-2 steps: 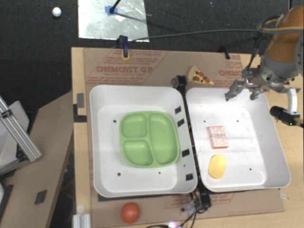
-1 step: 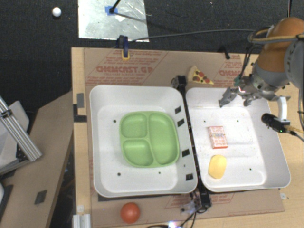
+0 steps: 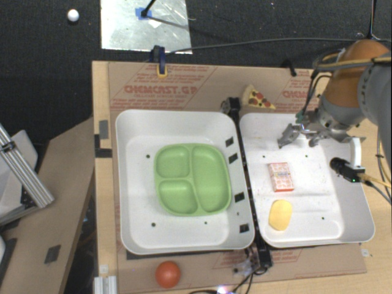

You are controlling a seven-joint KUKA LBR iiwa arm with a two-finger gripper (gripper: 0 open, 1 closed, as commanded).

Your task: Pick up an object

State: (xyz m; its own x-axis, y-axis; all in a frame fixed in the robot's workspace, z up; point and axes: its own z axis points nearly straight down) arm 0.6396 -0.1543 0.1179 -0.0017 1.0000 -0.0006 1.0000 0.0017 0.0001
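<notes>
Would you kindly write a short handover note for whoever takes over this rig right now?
Gripper: open, holding nothing, over the back of the right bin.
Right bin: small red-and-white box mid-bin, yellow object in front of it.
Left bin: green divided tray.
On the board outside the bins: pizza slice toy, orange ball.
Done: nothing lifted.
Left: the pick itself.

Glossy green plastic tray (image 3: pixel 192 179), matt cardboard bench (image 3: pixel 184 87)

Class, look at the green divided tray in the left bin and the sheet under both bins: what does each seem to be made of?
Green tray: probably moulded plastic, matt to slightly glossy; even colour, soft rounded compartment walls.
Sheet: looks like brown cardboard or paper-faced board, matt; flat, with red printed lettering and straight cut edges.
</notes>
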